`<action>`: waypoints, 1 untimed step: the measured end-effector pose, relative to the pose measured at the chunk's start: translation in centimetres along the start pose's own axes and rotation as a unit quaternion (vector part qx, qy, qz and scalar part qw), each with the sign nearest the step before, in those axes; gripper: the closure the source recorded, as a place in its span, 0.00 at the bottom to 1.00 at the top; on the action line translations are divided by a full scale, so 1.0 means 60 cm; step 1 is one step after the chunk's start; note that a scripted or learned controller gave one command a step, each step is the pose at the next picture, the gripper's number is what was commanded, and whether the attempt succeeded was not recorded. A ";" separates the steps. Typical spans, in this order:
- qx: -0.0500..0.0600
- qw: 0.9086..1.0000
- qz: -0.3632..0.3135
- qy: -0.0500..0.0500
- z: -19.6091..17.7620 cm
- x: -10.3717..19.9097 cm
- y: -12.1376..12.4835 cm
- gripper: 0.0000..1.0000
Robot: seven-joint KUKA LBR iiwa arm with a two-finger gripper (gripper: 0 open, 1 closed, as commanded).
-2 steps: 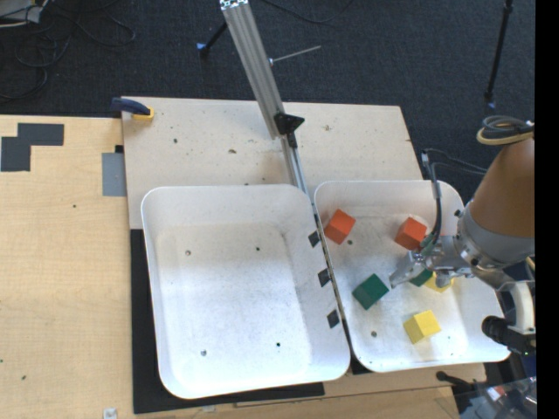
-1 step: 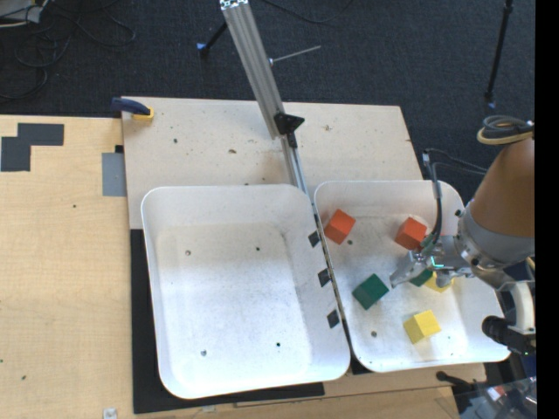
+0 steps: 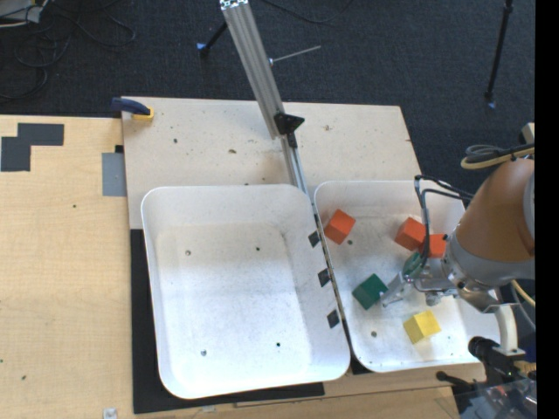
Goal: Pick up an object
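camera view: pincer [image 3: 395, 291] beside green block [image 3: 369, 291], right bin [image 3: 376, 356]; finger state seemingly unreadable, arm hides it.

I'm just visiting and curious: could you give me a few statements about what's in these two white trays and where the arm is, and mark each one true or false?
1. All the blocks lie in the right bin. True.
2. The green block sits in the left bin. False: it is in the right bin.
3. The yellow block lies nearer the camera than both orange blocks. True.
4. The gripper hangs over the left bin. False: it is over the right bin, beside the green block.
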State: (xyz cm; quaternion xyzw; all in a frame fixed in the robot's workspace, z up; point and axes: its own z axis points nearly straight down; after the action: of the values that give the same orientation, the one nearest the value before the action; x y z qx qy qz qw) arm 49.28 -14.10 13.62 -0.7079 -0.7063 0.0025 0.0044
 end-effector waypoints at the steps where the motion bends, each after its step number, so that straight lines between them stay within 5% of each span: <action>1: -0.004 1.000 0.000 -0.001 0.075 0.000 0.002 0.00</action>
State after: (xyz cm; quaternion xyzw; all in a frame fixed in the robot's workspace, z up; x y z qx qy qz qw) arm 49.33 -14.08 9.09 -0.7078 -0.7064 0.0000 0.0009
